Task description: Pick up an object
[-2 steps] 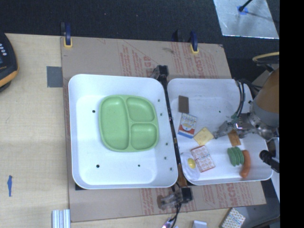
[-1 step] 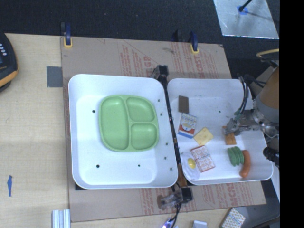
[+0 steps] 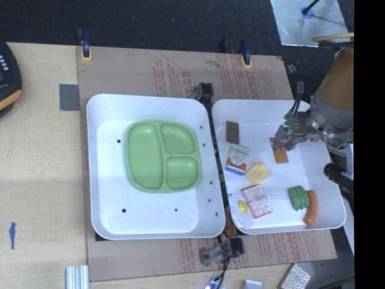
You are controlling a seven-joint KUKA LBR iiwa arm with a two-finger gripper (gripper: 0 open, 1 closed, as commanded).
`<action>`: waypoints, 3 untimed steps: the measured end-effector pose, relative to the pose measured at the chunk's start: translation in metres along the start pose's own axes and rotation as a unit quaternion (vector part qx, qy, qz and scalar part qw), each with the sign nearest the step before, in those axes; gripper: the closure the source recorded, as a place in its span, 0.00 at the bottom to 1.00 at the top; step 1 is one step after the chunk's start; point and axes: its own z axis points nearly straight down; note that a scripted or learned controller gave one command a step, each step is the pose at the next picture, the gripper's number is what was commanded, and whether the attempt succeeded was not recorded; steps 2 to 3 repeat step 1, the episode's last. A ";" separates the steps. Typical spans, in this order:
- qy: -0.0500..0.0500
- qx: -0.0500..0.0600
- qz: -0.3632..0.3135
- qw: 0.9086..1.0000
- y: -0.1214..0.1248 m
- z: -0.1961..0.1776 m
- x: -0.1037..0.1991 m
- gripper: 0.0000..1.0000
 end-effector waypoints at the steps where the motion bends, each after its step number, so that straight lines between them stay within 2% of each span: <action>1: 0.000 0.003 0.000 1.000 0.012 -0.018 0.068 1.00; 3: 0.000 0.003 0.000 1.000 0.012 -0.018 0.068 1.00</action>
